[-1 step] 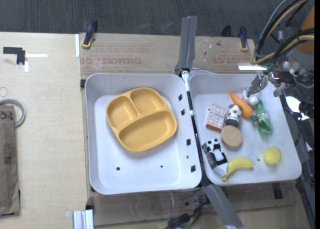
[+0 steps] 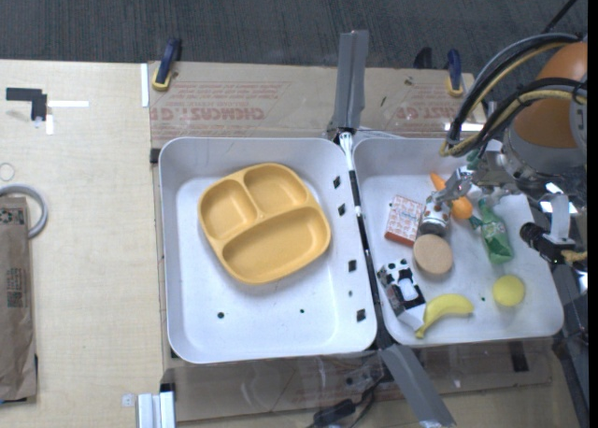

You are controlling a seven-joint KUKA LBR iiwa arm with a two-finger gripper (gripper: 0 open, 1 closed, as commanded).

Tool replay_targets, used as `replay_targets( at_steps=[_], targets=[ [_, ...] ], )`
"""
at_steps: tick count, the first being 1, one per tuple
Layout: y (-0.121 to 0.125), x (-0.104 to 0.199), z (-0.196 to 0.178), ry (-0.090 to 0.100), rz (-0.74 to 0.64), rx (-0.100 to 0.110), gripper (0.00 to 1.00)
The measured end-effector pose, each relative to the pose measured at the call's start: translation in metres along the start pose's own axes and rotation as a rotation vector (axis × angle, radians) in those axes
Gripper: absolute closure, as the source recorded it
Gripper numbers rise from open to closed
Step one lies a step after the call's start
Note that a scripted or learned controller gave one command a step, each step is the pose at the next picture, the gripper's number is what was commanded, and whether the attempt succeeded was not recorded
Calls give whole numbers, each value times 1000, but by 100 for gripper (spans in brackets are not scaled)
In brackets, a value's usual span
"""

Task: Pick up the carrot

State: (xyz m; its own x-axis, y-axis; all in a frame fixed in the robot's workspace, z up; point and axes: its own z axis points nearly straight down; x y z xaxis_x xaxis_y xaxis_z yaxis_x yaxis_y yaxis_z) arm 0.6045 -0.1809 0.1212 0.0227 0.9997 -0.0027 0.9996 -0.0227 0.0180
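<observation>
The carrot (image 2: 460, 208) lies in the right bin (image 2: 467, 331), near its back. It is orange, with a thin tip (image 2: 437, 180) pointing to the back left and a green leafy end (image 2: 494, 237) to the right. My gripper (image 2: 461, 189) reaches in from the right and sits low right over the carrot's middle, hiding part of it. Whether the carrot is between the gripper's parts cannot be made out.
Close to the carrot's left stand a dark bottle with a round tan cap (image 2: 433, 254) and a red-and-white box (image 2: 405, 221). In front lie a banana (image 2: 444, 309), a yellow ball (image 2: 508, 291) and a black-and-white item (image 2: 400, 286). A yellow divided plate (image 2: 266, 221) lies in the left bin (image 2: 187, 323).
</observation>
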Motion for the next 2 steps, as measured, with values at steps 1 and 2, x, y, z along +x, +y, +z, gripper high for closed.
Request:
replay_targets(
  at_steps=[1, 2],
  targets=[
    [29, 17, 30, 1, 28, 18, 0],
    [32, -36, -4, 2, -8, 15, 0]
  ],
)
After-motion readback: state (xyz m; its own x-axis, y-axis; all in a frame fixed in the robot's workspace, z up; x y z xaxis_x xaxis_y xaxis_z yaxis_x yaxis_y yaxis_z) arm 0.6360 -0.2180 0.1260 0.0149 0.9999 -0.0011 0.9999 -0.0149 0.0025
